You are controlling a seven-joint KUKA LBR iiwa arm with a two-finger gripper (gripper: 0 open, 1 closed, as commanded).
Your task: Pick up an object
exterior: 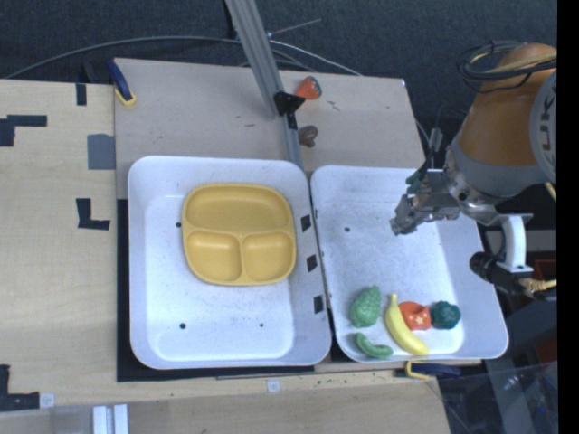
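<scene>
Toy food lies along the near edge of the right bin [362,197]: a green leafy vegetable [365,306], a yellow banana [402,325], a red tomato [415,315], a dark teal piece [444,315] and a small green pod [372,345]. My gripper [404,223] hangs over the upper right part of that bin, well above and behind the food. Nothing shows between its fingers.
The left bin [154,333] holds a yellow divided plate [240,233]. A metal pole [258,43] rises from behind the bins, with a red clamp piece [308,87] beside it. The arm's grey and orange body [507,125] overhangs the right bin's far right side.
</scene>
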